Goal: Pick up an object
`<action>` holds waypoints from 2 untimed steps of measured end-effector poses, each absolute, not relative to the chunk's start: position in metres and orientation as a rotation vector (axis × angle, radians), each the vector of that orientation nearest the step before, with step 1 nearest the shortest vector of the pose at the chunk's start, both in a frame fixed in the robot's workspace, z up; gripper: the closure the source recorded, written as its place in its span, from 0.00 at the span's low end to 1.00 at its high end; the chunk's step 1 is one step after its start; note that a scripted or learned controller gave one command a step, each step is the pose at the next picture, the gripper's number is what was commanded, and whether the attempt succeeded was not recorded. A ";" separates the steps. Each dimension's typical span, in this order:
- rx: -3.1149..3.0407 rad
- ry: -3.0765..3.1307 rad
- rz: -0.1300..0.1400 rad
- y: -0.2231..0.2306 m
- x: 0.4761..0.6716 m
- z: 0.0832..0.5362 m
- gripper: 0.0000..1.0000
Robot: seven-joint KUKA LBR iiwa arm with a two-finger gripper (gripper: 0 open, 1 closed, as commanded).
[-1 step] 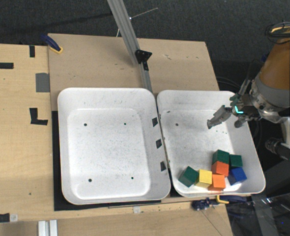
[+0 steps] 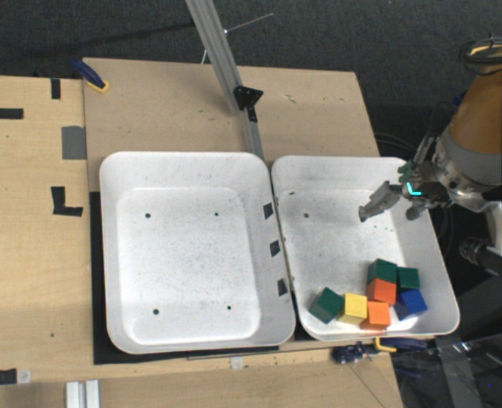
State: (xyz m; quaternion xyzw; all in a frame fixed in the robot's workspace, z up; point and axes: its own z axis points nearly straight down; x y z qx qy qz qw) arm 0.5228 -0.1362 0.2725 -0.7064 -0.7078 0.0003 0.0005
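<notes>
The gripper hangs over the right bin, near its far right corner, with its two fingers spread and nothing between them. The blocks lie in a heap at the near right corner of this bin, well apart from the gripper.

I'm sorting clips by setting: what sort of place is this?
Most likely a robotics lab bench set up for grasping trials: two shallow white bins side by side on a wooden bench, small coloured blocks in the right bin, and a gripper above them.
</notes>
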 end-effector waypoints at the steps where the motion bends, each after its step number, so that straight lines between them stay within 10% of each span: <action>1: -2.216 -2.218 0.007 -0.132 0.527 0.211 0.00; 2: -2.216 -2.219 0.007 -0.127 0.535 0.159 0.00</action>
